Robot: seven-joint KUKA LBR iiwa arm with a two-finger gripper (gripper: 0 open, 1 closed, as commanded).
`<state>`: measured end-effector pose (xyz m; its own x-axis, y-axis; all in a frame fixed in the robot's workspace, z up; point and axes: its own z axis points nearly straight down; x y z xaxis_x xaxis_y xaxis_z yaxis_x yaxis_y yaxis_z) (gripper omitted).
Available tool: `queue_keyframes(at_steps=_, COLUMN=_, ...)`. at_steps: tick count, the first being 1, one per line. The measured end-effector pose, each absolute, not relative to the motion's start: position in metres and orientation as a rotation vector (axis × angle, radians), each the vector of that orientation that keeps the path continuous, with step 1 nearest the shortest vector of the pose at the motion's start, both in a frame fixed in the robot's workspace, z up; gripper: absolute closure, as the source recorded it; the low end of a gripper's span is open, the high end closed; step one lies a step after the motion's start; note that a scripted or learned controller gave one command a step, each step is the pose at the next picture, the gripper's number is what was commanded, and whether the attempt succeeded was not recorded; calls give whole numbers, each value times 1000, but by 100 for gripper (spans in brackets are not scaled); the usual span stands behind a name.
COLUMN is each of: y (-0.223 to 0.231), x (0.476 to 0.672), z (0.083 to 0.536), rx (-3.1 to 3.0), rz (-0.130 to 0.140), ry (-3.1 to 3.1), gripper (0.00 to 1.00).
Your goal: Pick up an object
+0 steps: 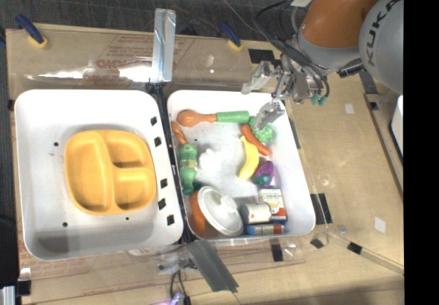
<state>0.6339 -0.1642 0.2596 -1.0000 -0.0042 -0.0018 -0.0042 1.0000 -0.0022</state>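
The right bin (302,180) holds several toys. An orange-headed utensil with a green handle (212,118) lies along its far side. Near it are a carrot (252,140), a yellow banana (249,158), a purple fruit (264,172) and a green leafy piece (264,134). My gripper (269,113) hangs at the bin's far right corner, just above the green leafy piece and the carrot's top. Nothing visibly hangs from it.
The left bin (41,112) bears a yellow divided plate (110,170). Green toys (186,163) lie by the right bin's left wall. A white lid on an orange bowl (219,211), a small can (255,213) and a carton (273,199) crowd its near side.
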Motion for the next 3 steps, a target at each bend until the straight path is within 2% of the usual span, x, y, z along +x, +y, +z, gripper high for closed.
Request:
queue_keyframes(at_steps=1, y=-201, x=638, z=121, rx=-253, rz=9, ry=3144, gripper=0)
queue_keyframes(at_steps=2, y=-209, x=589, z=93, rx=-496, rz=0, ry=3101, gripper=0)
queue_keyframes(at_steps=3, y=-179, x=594, z=92, rx=-463, rz=3, ry=3109, gripper=0)
